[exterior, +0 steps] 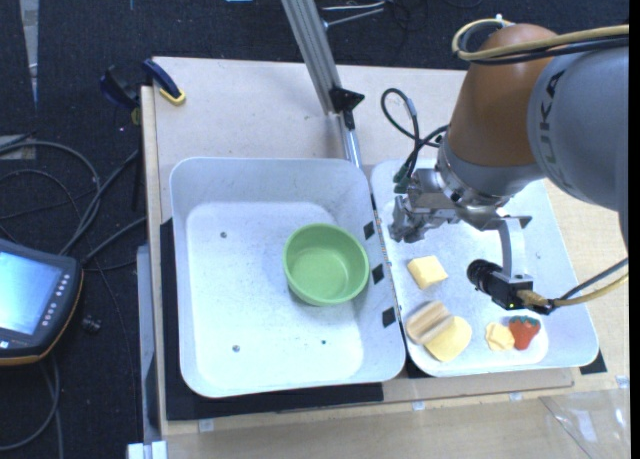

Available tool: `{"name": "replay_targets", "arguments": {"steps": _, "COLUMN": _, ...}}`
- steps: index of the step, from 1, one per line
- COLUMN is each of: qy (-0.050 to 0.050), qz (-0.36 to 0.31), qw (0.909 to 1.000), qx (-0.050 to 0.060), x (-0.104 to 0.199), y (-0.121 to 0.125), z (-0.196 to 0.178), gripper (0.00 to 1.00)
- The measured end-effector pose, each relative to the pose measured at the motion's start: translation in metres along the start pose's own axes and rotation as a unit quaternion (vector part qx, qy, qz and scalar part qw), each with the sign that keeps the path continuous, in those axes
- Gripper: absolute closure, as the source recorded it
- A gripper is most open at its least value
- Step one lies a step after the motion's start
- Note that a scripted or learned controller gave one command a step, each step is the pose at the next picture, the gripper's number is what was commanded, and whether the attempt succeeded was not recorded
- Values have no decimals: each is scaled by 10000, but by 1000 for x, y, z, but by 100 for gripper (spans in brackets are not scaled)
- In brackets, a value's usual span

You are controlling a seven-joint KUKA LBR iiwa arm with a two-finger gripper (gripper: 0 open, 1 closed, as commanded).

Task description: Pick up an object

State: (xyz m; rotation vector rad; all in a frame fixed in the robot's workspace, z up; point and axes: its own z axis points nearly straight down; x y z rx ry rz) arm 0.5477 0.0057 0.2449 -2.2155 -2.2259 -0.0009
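**Gripper hangs over the right bin, above the yellow block**

Camera view: the gripper (pixel 408 227) hangs over the upper left part of the right bin (pixel 570 347), its grey metal head under the arm's orange band (pixel 500 97). Whether it is spread or pressed together I cannot tell. A pale yellow block (pixel 427 271), flat-faced and roughly square, lies on the bin floor just below the gripper in the picture, apart from it. Nearer the front lie a tan, rounded bread-like piece (pixel 427 318) touching a yellow lump (pixel 450 339), and to the right a small yellow piece (pixel 499 336) beside a red strawberry-shaped toy (pixel 524 331). In the left bin (pixel 200 247), a smooth green round bowl (pixel 325 264) stands upright near the right wall.
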Motion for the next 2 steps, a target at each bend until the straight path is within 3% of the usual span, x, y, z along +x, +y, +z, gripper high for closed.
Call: {"name": "replay_targets", "arguments": {"steps": 2, "qy": -2, "qz": 5, "qw": 10000, "qx": 3, "x": 93, "y": 29, "z": -2, "gripper": 100}}
